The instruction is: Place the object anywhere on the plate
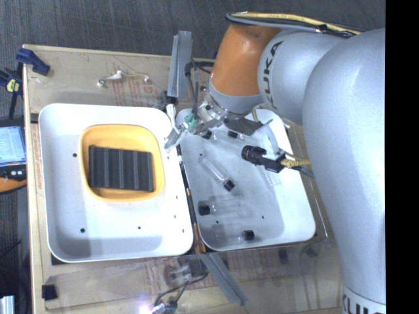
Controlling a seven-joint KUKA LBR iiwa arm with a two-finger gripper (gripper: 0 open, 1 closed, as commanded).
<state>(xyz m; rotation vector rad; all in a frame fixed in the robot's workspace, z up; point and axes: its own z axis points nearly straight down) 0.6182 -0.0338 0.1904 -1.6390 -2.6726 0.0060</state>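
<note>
While the big grey arm (327, 110) leans in from the right and covers much of the right bin (298, 224), its orange band (239, 64) sits above the wrist near that bin's upper left corner. Left of it lies the left bin (49, 175), and in it the plate (91, 136), yellow-rimmed and squarish, carrying a dark ribbed insert (121, 169). The pincer (186, 124) hangs over the ridge between the two bins, at their top end; whether it is apart or together I cannot tell, and I cannot make out anything caught in it. Small dark bits (228, 184) and a clear tube-like piece (213, 170) lie scattered on the right bin's floor, and any of them may be the object; none is on the plate.

My worry is that the pincer crosses to the plate with nothing in it, since the pieces are small and slick-looking. A release from where it hangs now would fall short of the plate, near the ridge.

Both bins rest on a pale wooden worktop (85, 70), a blue clamp (29, 59) on its far left corner, with dark carpet-like flooring (98, 12) beyond.
</note>
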